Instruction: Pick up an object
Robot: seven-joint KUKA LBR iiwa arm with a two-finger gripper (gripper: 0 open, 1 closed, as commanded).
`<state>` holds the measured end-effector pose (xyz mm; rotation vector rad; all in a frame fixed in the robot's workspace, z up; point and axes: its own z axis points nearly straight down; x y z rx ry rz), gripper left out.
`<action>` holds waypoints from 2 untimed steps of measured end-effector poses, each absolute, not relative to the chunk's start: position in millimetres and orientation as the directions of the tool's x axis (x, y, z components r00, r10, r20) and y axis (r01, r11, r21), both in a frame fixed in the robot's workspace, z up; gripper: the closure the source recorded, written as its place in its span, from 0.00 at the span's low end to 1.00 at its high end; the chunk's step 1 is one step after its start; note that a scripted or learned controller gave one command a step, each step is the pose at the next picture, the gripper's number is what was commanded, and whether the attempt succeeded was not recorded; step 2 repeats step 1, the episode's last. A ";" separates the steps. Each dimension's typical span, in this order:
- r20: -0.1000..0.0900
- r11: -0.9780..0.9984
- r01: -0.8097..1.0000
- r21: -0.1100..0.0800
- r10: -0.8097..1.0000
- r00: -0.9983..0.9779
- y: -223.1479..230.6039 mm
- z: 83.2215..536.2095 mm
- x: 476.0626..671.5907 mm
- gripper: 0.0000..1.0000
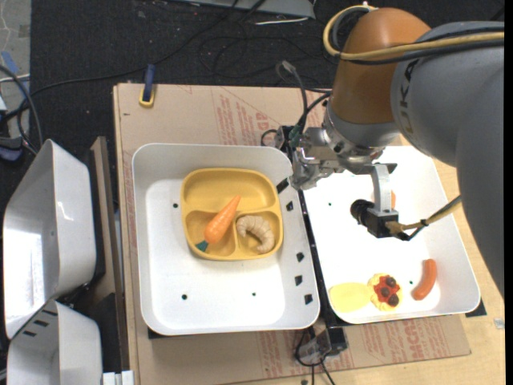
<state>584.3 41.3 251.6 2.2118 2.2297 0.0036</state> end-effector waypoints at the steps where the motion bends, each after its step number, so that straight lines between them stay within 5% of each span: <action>1: 0.001 0.008 1.000 0.002 1.000 -0.008 87.6 246.7 598.8 1.00; 2: 0.001 0.008 1.000 0.002 1.000 -0.008 87.6 246.7 598.8 1.00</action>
